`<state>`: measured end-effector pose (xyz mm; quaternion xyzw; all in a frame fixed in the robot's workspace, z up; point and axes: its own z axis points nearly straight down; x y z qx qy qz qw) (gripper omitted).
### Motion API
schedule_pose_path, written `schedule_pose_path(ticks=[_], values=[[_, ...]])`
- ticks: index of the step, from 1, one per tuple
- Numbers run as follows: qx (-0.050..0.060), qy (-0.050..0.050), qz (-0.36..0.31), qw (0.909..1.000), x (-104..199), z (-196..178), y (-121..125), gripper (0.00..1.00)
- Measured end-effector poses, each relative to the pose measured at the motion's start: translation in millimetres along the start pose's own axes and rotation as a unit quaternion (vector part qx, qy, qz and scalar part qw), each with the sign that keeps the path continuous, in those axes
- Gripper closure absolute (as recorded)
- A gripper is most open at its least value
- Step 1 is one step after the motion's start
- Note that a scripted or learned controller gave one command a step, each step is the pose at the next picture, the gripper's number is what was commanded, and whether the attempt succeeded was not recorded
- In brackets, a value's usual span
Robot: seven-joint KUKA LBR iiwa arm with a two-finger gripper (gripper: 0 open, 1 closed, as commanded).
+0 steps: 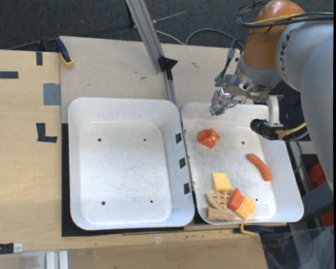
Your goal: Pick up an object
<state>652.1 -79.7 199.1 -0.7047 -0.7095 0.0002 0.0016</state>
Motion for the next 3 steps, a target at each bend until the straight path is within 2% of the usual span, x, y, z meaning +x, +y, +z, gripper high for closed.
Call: schedule_pose_path(ticks=[1,2,3], values=[[-0.001,0.000,0.000,1.0000,53.8,-15.4,-1.4,1.00],[-0.001,0.000,-0.001,1.0000,113.3,-17.8,6.9,1.00],[0.000,0.000,0.000,1.0000,168.6,-10.1,3.3,1.00]])
